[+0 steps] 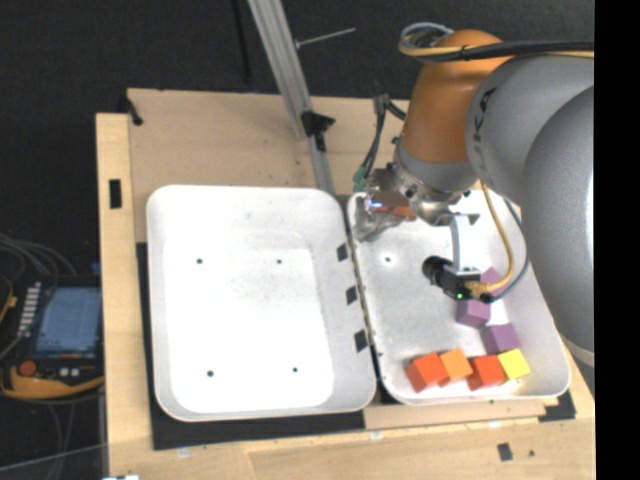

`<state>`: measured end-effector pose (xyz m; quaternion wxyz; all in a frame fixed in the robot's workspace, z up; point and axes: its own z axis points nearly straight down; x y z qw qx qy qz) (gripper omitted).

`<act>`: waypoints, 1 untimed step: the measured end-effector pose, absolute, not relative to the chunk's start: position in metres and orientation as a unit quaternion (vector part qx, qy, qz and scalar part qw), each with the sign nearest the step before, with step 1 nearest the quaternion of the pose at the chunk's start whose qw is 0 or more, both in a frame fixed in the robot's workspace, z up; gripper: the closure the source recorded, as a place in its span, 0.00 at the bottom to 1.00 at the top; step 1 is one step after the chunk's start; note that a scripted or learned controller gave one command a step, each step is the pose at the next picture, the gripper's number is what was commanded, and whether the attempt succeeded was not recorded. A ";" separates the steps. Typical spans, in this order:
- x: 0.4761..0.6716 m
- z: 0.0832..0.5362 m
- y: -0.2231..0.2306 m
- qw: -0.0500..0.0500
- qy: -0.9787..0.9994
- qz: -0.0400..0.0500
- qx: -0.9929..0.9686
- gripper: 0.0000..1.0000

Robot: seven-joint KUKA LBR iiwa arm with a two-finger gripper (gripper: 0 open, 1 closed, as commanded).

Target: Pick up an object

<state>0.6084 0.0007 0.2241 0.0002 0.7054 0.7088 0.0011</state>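
Table (200, 138) carries two white bins: left bin (240, 298) and right bin (400, 303), left and right as the camera sees them.

My arm (450, 108) comes in over the right bin. My hand (372, 214) is at that bin's far corner, just beside the rim shared with the left bin. Can't tell whether the hand is wide or narrow from this angle. Nothing visibly in it.

All targets are in the right bin's near end, well apart from the hand:
- upper purple block (473, 312), lower purple block (501, 337) just beside it
- row along the near wall: orange block (428, 371), light-orange block (456, 363), red block (488, 371), yellow block (514, 364)

My read: grasp not yet made, so I need to travel to the near end first. The upper purple block looks best, with bare floor on its open side. The row blocks touch each other and hug the wall, so there's little room to close around one.

Obstacles: the shared rim by the hand and the near wall. The slanted metal rail (285, 58) and screen pendant (65, 323) are off to the side, not in the path.
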 end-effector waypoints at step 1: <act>0.625 0.219 0.050 0.001 0.709 0.001 0.705 1.00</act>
